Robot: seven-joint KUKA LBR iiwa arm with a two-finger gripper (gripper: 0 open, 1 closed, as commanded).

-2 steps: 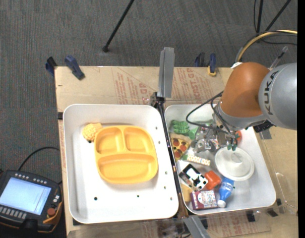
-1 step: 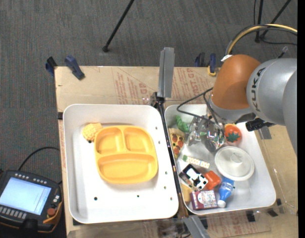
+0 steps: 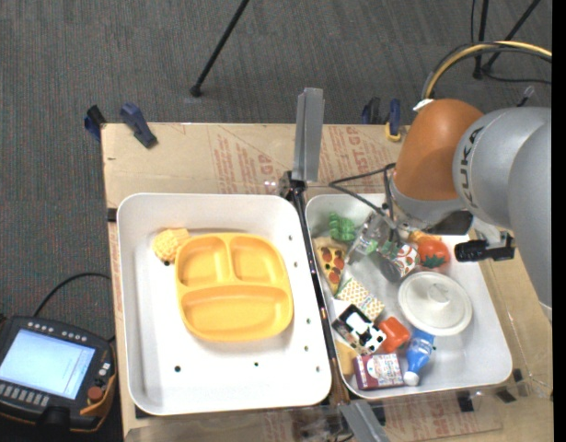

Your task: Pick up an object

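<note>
My gripper (image 3: 376, 243) hangs low over the back of the right bin (image 3: 490, 362), under the orange wrist band. It sits between a green toy (image 3: 342, 226) on its left and a small patterned cup (image 3: 403, 261) on its right. A red tomato-like toy (image 3: 433, 251) lies just beyond the cup. A pizza slice toy (image 3: 331, 264) lies by the bin's left wall. I see nothing clearly held.
A white round lid (image 3: 435, 302), a checkered piece (image 3: 359, 293), a black-and-white toy (image 3: 359, 330), a red block (image 3: 394, 333), a blue bottle (image 3: 419, 354) and a maroon packet (image 3: 378, 371) crowd the right bin. The left bin (image 3: 135, 339) holds a yellow divided plate (image 3: 234, 286) and a yellow corn toy (image 3: 169, 243).
</note>
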